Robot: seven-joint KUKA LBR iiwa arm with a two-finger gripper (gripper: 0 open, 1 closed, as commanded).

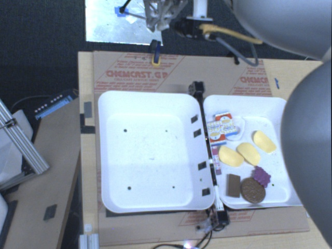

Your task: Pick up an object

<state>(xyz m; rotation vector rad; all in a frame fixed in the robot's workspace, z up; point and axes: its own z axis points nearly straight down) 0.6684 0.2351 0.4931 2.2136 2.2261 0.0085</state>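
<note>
board (137, 72) reads "chemcast gp"

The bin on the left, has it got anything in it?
Empty. The left shallow white plastic bin shows bare floor with a few small dark dots; the yellow pieces and other items lie in the right bin.

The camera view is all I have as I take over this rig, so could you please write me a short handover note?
Gripper: raised beyond the far edge of the bins, above the bench; whether its fingers are open or shut cannot be told.
Objects: all in the right bin: three yellow pieces, a red and white packet, a purple piece, a round brown disc and a brown block.
Left bin: beside it, nothing picked into it.
Done: no pick visible yet.
Left: descend into the right bin and grasp one object.
</note>
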